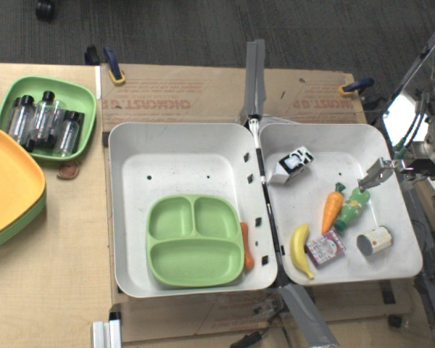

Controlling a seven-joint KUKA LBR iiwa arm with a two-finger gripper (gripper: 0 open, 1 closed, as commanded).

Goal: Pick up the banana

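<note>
Far left, tabletop (51, 281): a stack of orange plates (7, 187) at the edge; beside it a green tray (83, 104) holding small dark-capped bottles (43, 125).
Left bin (123, 165): a green divided plate (196, 239) lies in the near half; a thin orange item (245, 245), too small to identify, lies just beside the plate's right rim.
Right bin (391, 267): holds all loose items listed below.
Black-and-white box (295, 164): far-left part of the right bin, well apart from the rest.
Banana (299, 250): near-left corner of the right bin, close to the wall shared with the left bin. Lies flat and free, nothing on top.
Banana long axis: runs roughly far-to-near, slightly curved.
Pink packet (325, 249): touching or just beside the banana's right flank.
Carrot (333, 206): upright slant, above the packet.
Green bottle (352, 205): just right of the carrot.
White cylinder (375, 241): near-right area of the bin.
Claw (375, 174): over the far-right part of the right bin, just above the green bottle. Whether it is spread or pressed together cannot be told; nothing is visibly gripped.
Key relation: banana lies to the left of the claw and nearer the camera, with carrot, bottle and packet between.
Judgement, next move: travel left and toward the near edge, then descend across the banana's width. The packet alongside is a likely source of a fouled grasp.
</note>
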